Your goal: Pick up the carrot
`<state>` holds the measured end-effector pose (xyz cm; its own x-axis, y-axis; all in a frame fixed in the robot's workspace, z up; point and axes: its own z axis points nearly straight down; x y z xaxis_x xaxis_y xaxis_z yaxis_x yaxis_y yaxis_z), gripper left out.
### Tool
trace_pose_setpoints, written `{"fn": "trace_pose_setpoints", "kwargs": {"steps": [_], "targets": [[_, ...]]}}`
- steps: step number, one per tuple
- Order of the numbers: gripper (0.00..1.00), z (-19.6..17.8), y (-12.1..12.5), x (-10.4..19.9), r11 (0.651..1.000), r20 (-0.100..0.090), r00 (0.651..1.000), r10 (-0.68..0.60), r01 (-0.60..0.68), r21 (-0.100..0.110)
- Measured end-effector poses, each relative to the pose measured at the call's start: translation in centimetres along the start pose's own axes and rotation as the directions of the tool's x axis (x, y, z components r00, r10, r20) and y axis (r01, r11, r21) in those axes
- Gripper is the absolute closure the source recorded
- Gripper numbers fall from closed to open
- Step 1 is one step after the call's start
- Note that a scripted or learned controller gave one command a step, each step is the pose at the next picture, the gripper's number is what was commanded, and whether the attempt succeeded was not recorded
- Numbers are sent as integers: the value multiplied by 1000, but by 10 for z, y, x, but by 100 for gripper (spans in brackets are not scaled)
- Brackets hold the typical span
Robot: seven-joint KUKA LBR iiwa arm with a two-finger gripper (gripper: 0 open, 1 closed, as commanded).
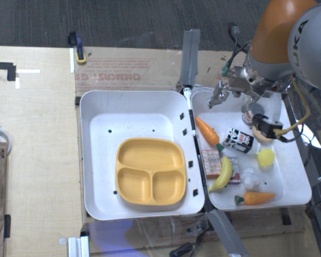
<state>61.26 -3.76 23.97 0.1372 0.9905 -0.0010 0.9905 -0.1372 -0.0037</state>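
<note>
Two carrots in right bin (pixel 294 194). I aim at upper carrot (pixel 207 131): lies just left-below claw (pixel 220 96), long axis slanting down-right. Claw state I cannot tell.

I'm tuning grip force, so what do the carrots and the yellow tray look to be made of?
Both carrots, one at the right bin's left wall and one near its front edge, look like moulded plastic toys: even orange, smooth skin, stubby green tops. The tray in the left bin seems to be matte hard plastic or melamine: one uniform yellow, rounded moulded compartments, little glare. Neither can be confirmed by look alone.
</note>
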Motion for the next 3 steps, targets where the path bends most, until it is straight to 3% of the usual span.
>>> {"fn": "trace_pose_setpoints", "kwargs": {"steps": [1, 2, 3], "targets": [[0, 50, -35, -19, 971, 0, 971, 240, -240, 2], [0, 49, -59, -42, 970, 0, 970, 243, -243, 1], [0, 49, -39, -26, 1000, 0, 1000, 29, -29, -1]]}}
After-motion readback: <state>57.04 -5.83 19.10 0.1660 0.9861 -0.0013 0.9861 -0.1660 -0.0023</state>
